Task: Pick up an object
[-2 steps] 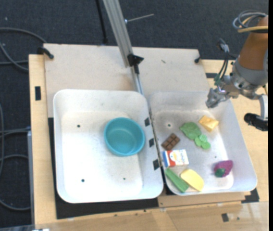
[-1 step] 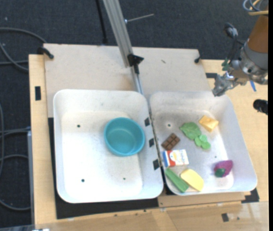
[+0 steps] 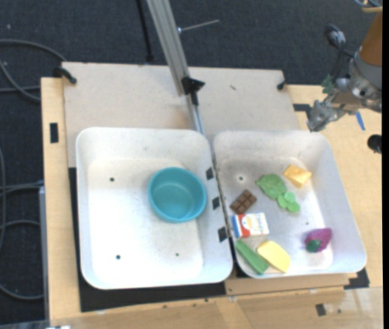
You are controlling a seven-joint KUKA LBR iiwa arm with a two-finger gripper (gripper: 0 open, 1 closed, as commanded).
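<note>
one end effector (image 3: 318, 118) above right bin (image 3: 342, 184) far corner, touching nothing

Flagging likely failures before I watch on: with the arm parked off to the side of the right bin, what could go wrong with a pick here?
1. The yellow wedge, long green piece and white carton lie bunched together, so a grasp may catch two or nudge neighbours.
2. The flat brown chocolate bar sits low, so the gripper might slide off.
3. The purple piece lies near the right bin's wall, crowding an approach.
</note>
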